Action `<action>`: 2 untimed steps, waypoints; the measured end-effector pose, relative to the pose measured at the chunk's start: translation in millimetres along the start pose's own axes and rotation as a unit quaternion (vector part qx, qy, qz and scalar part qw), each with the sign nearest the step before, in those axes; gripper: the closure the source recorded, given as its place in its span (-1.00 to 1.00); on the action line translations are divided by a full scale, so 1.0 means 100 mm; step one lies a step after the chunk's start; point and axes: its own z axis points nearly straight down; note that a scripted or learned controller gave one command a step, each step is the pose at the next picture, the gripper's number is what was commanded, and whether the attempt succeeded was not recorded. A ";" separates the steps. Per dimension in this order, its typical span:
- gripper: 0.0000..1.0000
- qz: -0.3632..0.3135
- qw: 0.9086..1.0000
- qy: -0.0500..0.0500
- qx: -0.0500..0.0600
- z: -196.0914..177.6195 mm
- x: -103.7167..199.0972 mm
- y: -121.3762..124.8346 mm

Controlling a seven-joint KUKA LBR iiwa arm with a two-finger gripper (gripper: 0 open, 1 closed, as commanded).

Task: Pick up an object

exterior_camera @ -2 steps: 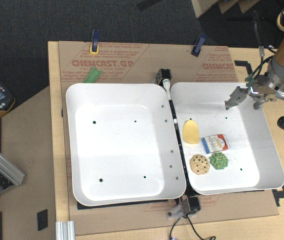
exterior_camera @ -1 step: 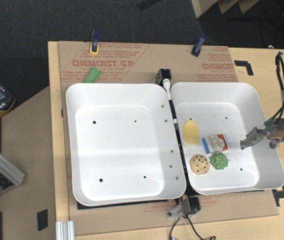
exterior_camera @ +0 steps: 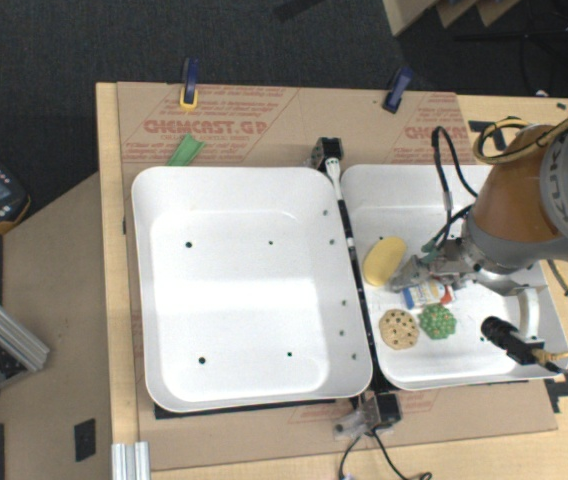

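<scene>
A yellow lemon-shaped object [exterior_camera: 384,259] lies in my right bin [exterior_camera: 394,193], a round cookie [exterior_camera: 398,329] at its six o'clock, a green piece [exterior_camera: 438,321] beside that. My gripper [exterior_camera: 426,280] sits among them; grip state: cannot tell. Left bin [exterior_camera: 164,198] at nine o'clock.

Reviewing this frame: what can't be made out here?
- Gripper: finger state too small and cluttered to read in the camera view.
- Small red, white and blue object: partly covered by the gripper, identity unclear.
- Grey arm: cut off by the right edge.
</scene>
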 end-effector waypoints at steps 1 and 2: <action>-1.00 0.003 1.000 -0.005 -0.009 -0.94 -0.54 0.81; -1.00 0.008 1.000 0.000 0.004 -0.86 -0.70 -0.49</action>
